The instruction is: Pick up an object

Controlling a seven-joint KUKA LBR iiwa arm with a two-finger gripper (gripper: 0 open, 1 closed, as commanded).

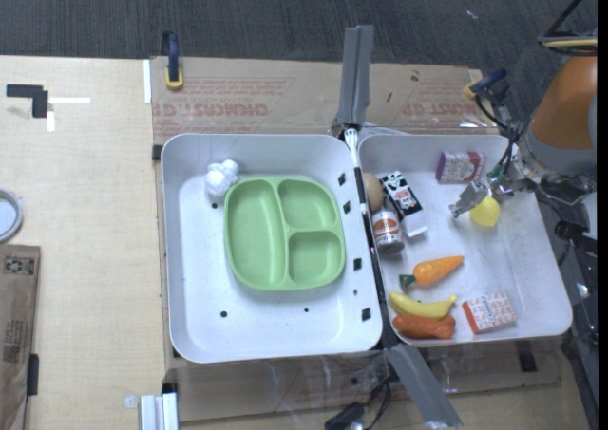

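Note:
My gripper hangs low over the upper right part of the right bin, at the end of the grey arm with the orange band. A small yellow round object lies right against its lower right side; whether it is held is hidden. Around it lie a pink box, a black and white carton, a small can, a carrot, a banana, a red-orange piece and an orange and white packet.
The left bin holds a green divided plate and a small white object at its upper left. A brown rounded thing rests by the divider between the bins. Cardboard lies behind both bins.

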